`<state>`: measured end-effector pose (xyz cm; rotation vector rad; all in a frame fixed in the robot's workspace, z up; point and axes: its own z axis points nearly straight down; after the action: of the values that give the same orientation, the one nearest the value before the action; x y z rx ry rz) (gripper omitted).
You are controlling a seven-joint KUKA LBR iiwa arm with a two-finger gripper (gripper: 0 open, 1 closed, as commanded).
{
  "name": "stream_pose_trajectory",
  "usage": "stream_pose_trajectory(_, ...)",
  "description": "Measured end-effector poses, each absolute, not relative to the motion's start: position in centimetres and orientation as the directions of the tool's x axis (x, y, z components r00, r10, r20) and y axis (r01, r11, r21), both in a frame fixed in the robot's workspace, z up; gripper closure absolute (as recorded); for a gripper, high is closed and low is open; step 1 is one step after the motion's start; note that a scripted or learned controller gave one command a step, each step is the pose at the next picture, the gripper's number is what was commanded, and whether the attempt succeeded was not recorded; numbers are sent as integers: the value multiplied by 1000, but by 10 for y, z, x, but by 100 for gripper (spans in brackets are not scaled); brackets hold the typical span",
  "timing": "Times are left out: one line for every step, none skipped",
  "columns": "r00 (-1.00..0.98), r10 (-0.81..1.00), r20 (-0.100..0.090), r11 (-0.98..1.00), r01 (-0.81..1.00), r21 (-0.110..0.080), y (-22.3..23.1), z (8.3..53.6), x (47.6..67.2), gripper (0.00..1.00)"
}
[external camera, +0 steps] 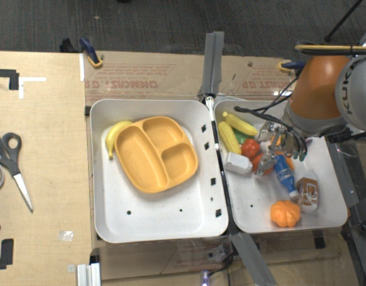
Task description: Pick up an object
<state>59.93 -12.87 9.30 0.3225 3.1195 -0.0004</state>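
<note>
Right bin (326, 219), gripper (267, 159) beside tomato (250, 148)

You get even, fairly bright overhead light; the white bins (153, 219) show soft sheen, no harsh glare. Shadows stay faint and short. Focus is slightly soft throughout, grainier on the dark floor (171, 11).

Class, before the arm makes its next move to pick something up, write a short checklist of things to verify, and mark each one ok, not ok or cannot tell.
1. Gripper over the right white bin: ok.
2. Item between its fingers: cannot tell.
3. Items there lie apart: not ok; red tomato, corn cob and blue tube crowd together.
4. Orange pumpkin free of arm: ok.
5. Orange divided plate lies in the left bin: ok.
</note>
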Motion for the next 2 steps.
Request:
stream_pose_trajectory(-991, 135, -2, 991, 135, 0, -132, 92, 542, 0)
stream_pose_trajectory(-970, 244, -1, 970, 244, 0, -147, 92, 478, 0)
